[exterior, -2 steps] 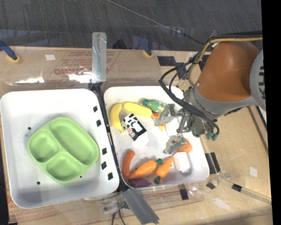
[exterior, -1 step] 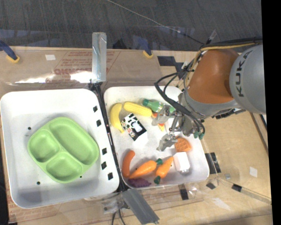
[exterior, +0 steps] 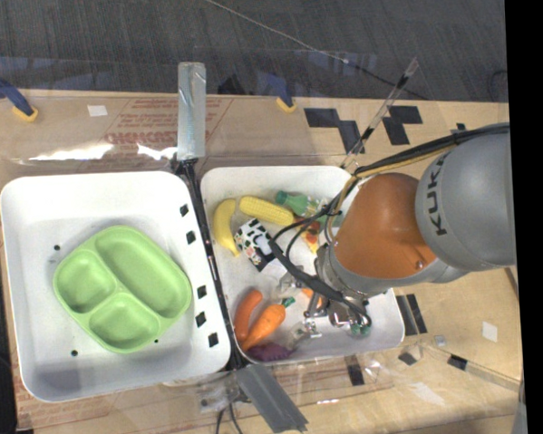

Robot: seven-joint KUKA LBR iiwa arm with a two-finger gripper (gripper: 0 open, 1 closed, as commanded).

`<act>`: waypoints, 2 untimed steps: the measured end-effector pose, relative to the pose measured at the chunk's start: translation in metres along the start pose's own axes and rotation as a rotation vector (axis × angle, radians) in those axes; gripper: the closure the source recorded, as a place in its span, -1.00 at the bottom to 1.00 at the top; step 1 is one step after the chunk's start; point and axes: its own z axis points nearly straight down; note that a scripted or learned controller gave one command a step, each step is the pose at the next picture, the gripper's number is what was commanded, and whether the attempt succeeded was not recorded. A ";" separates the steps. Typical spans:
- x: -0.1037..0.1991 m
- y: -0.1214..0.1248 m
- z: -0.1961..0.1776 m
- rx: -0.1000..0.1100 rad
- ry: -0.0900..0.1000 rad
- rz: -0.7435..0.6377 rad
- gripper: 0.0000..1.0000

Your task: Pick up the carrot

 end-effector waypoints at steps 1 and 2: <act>-0.008 0.053 0.000 -0.002 0.002 0.048 -1.00; -0.009 0.052 -0.009 -0.001 0.002 0.042 1.00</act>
